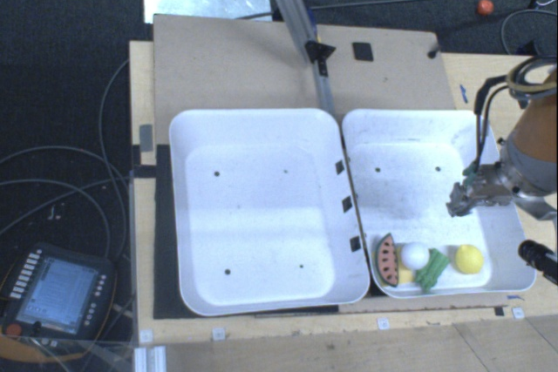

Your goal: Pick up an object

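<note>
On top of the bench (pixel 261 57) sit two shallow white bins side by side; the left bin (pixel 261 205) is the roomier-looking one, and the right bin (pixel 410 161) has all the stuff. From the right edge comes the arm (pixel 532 144), with its gripper (pixel 464 198) hovering over the right bin's right side, above the objects. Can't tell how the gripper is set, honestly. Down at the bin's near edge: a watermelon slice (pixel 386 260), then a green piece (pixel 432 269), a yellow lemon (pixel 469 259) and a white ball (pixel 414 256), all bunched close together.
</note>
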`<state>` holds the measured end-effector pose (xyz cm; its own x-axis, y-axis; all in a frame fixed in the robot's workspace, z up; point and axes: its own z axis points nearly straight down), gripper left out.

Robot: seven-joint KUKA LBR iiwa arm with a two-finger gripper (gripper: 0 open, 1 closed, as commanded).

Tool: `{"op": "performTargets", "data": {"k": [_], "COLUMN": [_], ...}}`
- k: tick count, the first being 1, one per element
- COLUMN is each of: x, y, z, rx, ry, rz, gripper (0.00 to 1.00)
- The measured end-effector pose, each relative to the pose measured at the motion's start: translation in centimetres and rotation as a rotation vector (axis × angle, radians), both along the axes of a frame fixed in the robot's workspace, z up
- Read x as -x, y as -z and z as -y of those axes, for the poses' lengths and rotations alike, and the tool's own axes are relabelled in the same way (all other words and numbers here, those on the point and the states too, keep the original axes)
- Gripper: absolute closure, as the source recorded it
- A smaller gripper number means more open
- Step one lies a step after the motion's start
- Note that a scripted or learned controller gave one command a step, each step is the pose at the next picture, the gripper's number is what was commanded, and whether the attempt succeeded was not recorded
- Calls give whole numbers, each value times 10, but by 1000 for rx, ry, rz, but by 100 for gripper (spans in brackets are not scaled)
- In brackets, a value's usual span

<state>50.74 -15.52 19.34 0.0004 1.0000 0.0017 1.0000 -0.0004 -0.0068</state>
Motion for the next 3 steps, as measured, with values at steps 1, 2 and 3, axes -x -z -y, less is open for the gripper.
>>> {"op": "performTargets", "data": {"k": [1, 2, 3], "x": [-33, -55, -72], "y": [107, 73, 4], "z": [-4, -63, -128], "rx": [2, 1, 0], "ry": [-1, -6, -7], "rz": [9, 10, 14], "gripper": [100, 100, 100]}}
